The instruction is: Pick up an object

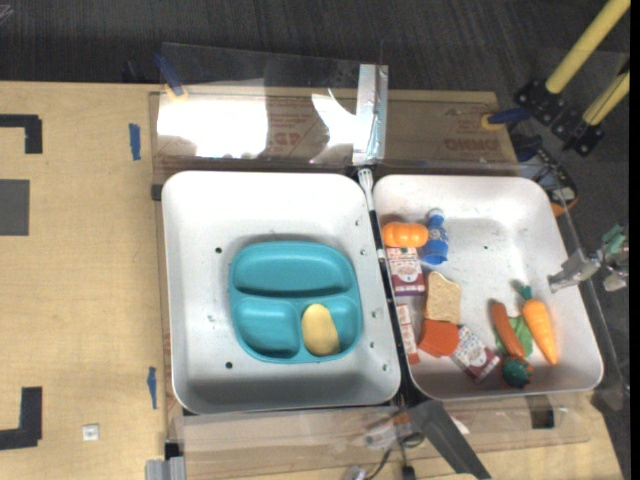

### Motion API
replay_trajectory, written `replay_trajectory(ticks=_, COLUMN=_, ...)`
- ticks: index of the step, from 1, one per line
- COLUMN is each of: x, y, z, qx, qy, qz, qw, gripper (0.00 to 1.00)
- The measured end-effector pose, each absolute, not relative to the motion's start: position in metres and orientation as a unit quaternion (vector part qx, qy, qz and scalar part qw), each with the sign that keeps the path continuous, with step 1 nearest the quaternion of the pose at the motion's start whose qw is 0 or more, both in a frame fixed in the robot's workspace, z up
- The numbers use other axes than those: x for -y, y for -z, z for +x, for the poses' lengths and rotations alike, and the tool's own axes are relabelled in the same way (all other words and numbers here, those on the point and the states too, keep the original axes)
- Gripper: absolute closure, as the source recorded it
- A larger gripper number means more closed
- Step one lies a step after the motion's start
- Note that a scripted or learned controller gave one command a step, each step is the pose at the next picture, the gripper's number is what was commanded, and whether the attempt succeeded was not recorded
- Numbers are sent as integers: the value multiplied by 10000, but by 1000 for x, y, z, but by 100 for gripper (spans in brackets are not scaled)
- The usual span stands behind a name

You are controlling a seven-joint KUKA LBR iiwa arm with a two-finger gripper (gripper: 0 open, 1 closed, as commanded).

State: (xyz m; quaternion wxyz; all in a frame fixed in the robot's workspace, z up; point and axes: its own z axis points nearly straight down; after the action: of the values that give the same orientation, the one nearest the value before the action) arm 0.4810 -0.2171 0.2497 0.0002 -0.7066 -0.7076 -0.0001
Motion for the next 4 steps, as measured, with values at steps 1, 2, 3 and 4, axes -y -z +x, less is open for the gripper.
replay_trajectory(ticks=1, x=157, y=-172, z=479, qx=7736, qy=-1, qz=-6336, qw=14, gripper=0)
replay_trajectory(ticks=2, x=180, y=-95, z=509, qx=7983, qy=12, qz=-6022, qw=-18, gripper=0)
replay_trajectory(ticks=3, x=180, y=-104, z=509, qx=7977, qy=14, qz=-6030, qw=-19, gripper=100)
replay_trajectory(ticks=4, x=180, y=-145, z=480, qx=7555, qy=5, qz=-6551, qw=-15, gripper=100)
